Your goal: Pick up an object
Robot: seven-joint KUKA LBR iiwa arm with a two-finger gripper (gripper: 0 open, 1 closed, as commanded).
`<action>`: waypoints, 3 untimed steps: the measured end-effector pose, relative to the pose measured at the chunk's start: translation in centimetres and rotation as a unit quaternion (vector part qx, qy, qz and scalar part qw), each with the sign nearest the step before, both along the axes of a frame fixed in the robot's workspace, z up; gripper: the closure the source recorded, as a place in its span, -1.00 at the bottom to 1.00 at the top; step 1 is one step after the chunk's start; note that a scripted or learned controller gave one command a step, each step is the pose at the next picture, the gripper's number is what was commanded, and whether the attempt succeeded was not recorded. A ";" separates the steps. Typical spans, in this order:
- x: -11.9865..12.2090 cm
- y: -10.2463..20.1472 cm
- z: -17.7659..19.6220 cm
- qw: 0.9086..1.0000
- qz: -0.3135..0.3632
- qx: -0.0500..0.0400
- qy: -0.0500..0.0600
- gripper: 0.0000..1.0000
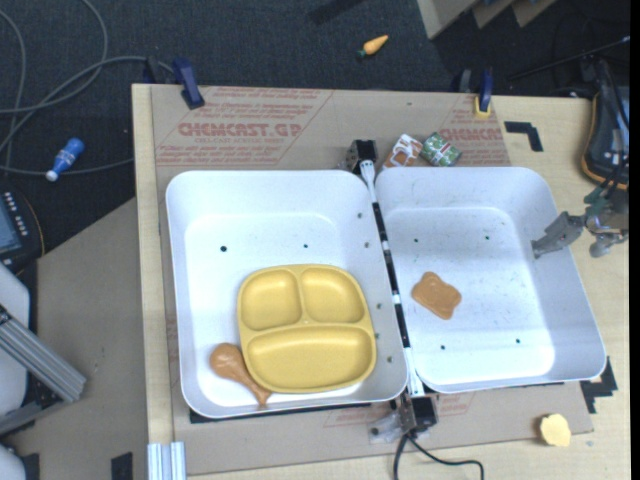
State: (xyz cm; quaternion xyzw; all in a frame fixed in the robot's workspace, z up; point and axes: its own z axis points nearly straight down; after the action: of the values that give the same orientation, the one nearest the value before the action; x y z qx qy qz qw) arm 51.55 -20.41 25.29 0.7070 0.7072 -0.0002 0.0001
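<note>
A yellow divided plate (305,328) is seen in the left bin (200,208), while the claw (560,233), its state perhaps indiscernible, is positioned over the right bin's (480,193) edge.

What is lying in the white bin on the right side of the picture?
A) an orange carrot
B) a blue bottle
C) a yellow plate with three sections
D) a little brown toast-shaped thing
D: the little brown toast-shaped thing lies by itself on the floor of the right bin, while the yellow plate sits in the left bin.
</note>
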 end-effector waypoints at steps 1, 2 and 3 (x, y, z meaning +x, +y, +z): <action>1.2 7.2 -8.7 1.000 0.004 0.003 0.005 -1.00; -0.3 11.5 -17.2 1.000 0.002 0.001 0.002 -1.00; 2.2 11.0 -16.8 1.000 0.000 0.000 -0.001 -1.00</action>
State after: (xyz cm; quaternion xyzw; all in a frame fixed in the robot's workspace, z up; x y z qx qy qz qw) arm 53.75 -9.39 8.44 0.7068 0.7074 0.0004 0.0013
